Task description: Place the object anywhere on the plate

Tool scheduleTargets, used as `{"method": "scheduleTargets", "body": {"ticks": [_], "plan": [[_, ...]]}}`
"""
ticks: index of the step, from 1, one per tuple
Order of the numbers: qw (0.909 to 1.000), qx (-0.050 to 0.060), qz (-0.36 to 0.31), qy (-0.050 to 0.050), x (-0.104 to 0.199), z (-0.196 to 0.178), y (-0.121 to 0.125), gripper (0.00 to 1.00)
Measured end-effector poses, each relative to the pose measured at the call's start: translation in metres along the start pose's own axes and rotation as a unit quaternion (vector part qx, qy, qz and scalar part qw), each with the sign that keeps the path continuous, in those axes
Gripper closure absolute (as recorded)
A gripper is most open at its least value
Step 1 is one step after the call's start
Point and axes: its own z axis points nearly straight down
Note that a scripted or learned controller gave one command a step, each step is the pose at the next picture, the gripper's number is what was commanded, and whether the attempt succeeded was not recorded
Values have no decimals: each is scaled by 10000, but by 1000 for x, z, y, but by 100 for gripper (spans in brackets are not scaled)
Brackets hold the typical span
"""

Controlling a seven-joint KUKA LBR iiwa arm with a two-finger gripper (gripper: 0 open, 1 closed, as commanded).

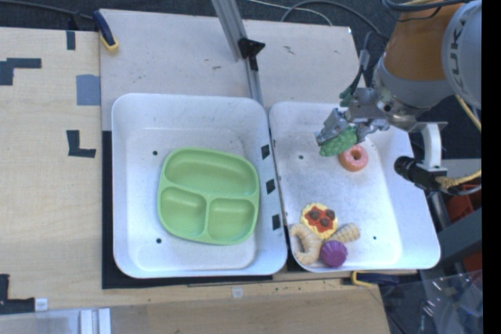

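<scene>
One fixed camera looks down on the bench (47,168) from above at a slant, far enough to take in both bins, left (125,192) and right (391,231), whole; the arm (427,51) enters from the right edge

From my seat I see the grey KUKA arm with its orange band (427,19) reaching in from the right edge, its bulky upper body high in the frame and its wrist angled down and leftward. The metal two-finger gripper (338,138) sits at the end of that wrist, pointing down and to the left, low over the right-hand side of the bench. Between its fingers (330,126) I can make out a small green leafy toy (341,143), pinched at the tips.
</scene>
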Motion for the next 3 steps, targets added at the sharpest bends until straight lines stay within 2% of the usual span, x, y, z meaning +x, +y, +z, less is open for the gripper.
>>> {"method": "scheduleTargets", "body": {"ticks": [1, 3], "plan": [[10000, -1, -5, -2, 52, -3, 10, 100], [10000, 5, -2, -6, 150, 33, 30, 100]]}}
